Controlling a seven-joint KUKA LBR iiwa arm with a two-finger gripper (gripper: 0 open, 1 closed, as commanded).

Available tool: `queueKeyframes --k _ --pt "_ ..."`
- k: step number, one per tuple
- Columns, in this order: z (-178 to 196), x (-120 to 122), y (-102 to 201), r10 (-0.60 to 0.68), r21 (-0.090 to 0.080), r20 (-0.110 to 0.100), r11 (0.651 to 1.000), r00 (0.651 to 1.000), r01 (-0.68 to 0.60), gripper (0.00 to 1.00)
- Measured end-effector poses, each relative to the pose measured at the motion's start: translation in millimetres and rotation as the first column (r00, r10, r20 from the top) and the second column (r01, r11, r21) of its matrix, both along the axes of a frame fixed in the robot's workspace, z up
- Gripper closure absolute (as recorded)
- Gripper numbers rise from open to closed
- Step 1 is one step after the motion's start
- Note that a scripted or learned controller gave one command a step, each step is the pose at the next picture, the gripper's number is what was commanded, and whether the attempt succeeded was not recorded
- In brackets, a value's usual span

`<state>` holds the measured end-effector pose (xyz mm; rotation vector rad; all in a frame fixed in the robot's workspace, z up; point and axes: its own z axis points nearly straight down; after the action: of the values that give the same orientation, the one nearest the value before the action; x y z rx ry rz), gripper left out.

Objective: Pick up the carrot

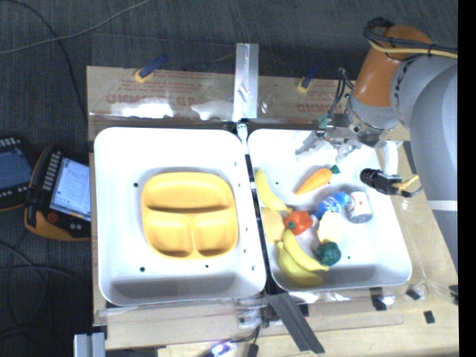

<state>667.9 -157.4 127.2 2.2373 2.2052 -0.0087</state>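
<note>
The carrot (313, 180), orange with a small green stub at its upper right end, lies tilted in the back half of the right bin (282, 146). My gripper (326, 150) hangs just behind and above it, near the bin's back wall. It is open, its two fingers spread apart with nothing between them. A small gap separates the fingertips from the carrot.
Close to the carrot lie a banana (268, 193), a red tomato (299, 222), a blue-and-white can (336, 203), a white cylinder (359, 207), a green broccoli (327, 253) and a second banana (296, 263). The left bin (119, 155) holds a yellow divided plate (190, 213).
</note>
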Motion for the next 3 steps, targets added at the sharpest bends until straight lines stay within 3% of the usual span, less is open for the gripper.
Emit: queueKeyframes --k 1,2,3 --pt "-27.5 -34.3 5.4 0.168 -0.016 0.037 0.986 0.985 -0.167 0.0" --pt "-38.2 -67.5 -17.7 0.093 -0.001 0.015 0.996 0.996 -0.093 0.0" --pt "-39.9 -9.2 33.6 -0.071 -0.004 -0.015 0.997 0.997 0.071 0.0"
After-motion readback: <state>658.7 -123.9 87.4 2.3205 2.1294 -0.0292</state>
